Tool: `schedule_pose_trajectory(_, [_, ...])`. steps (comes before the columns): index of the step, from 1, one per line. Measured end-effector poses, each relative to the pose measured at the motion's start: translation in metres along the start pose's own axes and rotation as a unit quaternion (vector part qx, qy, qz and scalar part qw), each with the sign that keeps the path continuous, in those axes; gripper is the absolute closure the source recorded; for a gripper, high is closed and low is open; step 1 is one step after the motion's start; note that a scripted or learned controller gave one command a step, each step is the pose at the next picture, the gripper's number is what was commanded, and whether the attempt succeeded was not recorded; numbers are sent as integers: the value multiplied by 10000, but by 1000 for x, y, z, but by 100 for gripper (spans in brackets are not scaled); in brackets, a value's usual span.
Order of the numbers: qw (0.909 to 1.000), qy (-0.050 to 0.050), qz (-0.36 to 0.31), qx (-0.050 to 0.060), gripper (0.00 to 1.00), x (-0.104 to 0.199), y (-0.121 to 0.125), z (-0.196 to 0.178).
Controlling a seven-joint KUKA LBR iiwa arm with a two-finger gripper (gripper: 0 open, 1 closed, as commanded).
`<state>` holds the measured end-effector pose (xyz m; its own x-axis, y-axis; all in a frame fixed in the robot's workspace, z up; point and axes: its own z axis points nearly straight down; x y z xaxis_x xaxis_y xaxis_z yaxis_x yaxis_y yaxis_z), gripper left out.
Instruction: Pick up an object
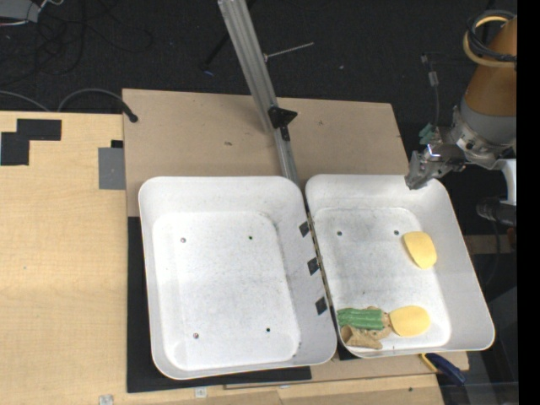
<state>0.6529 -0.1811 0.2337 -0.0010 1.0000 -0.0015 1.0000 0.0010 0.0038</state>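
Observation:
The right bin [384, 194] holds a pale yellow oval piece [419, 249] near its right wall. At its front lie a second yellow round piece [410, 320], a green ridged object [363, 317] and a tan crumbly object [364, 337] just under the green one. My gripper [419, 174] hangs over the bin's far right corner, above the rim and well clear of all the objects. Nothing shows between its fingers.
The left bin [221, 194] sits beside the right one, with black clips [312, 264] along the shared wall. A slanted aluminium rail [257, 78] rises behind the bins. A blue-yellow item [443, 366] pokes out under the right bin's front edge.

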Motion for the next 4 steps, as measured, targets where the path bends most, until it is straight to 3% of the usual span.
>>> schedule_pose_trajectory(2, [10000, 24, -15, 39, 100, 104, -52, -9])
schedule_pose_trajectory(4, [10000, 16, -11, 51, 100, 187, -99, -11])
